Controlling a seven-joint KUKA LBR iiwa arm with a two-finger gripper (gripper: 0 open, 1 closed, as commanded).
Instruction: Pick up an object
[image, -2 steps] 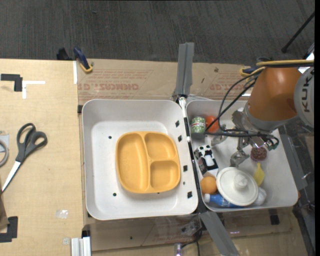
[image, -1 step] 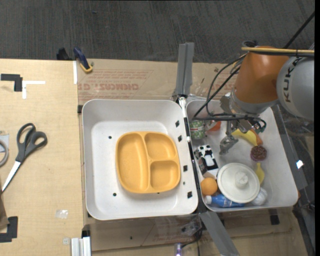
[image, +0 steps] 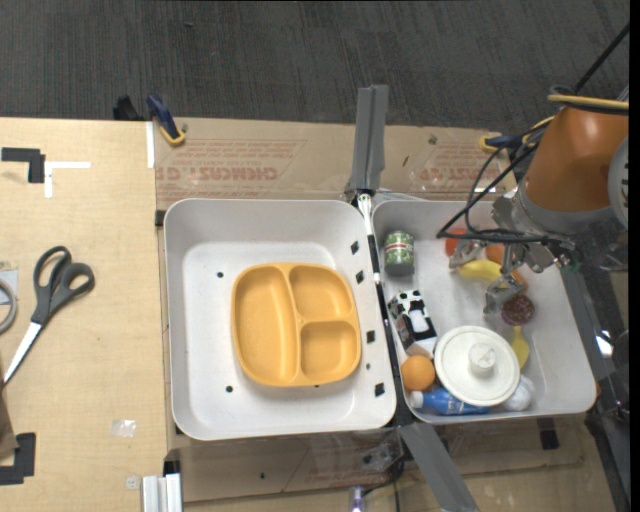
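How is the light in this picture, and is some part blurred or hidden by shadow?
Camera view: the light is even and soft; the yellow divided plate and scissors look sharp. The orange band of the arm is slightly blurred. The gripper sits among clutter in the right bin, too muddled to read.

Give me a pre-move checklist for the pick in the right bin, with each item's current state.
1. Gripper is over the right bin: ok.
2. Fingers open: cannot tell.
3. Something already held: cannot tell.
4. Targets within the bin, such as the green can, orange ball and white lid: ok.
5. Room around targets: not ok, things crowd together.
6. Yellow tray sits in the left bin, out of the way: ok.
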